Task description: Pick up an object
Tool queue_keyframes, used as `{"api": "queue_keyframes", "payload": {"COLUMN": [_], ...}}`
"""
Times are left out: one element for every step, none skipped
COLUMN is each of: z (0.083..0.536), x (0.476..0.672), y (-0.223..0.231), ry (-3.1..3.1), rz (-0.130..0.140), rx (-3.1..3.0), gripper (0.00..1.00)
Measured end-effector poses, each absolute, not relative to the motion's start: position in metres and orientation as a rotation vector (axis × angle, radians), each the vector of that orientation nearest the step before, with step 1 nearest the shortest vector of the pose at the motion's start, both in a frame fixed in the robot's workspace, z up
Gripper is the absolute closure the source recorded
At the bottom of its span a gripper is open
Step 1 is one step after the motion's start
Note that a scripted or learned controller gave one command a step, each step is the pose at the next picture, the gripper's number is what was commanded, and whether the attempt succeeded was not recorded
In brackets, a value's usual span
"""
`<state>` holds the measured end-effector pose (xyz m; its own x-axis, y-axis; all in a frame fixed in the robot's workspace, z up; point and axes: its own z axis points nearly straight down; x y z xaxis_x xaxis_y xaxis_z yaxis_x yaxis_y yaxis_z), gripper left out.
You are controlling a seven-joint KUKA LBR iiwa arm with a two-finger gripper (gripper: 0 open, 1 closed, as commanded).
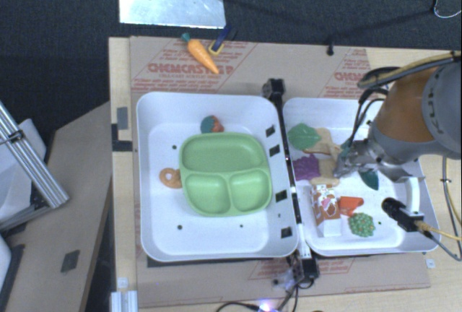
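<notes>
My gripper point(346, 163) is low in the right bin point(415, 242), over a tan piece point(327, 145) and next to a purple bunch of grapes point(305, 167). A green leaf point(304, 136) lies at the bin's back left. Near the front are a red and white carton point(325, 204), a red-orange piece point(351, 204) and a green broccoli point(362, 224). A teal piece point(371, 179) peeks out just under the wrist. The arm hides the back right of this bin.
The left bin point(155, 231) holds a green divided plate point(222, 173), an orange ring point(171, 178) and a small red and teal ball point(211, 124). A toy carrot point(202, 55) lies on the cardboard behind the bins. A black divider point(284, 159) runs between them.
</notes>
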<state>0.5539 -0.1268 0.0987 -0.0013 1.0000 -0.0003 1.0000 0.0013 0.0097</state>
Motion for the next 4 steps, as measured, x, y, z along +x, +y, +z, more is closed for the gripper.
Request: {"api": "queue_keyframes", "payload": {"z": [0.158,0.204,0.225,0.235], "x": [0.550,0.552,0.553,0.541], "y": [-0.133,-0.140,-0.140,-0.085], "ry": [2.221,2.221,2.224,2.231], "rz": [0.003,0.005,0.003,0.004], "rx": [2.217,2.214,2.215,2.211], "gripper": [1.00,1.00,1.00,1.00]}}
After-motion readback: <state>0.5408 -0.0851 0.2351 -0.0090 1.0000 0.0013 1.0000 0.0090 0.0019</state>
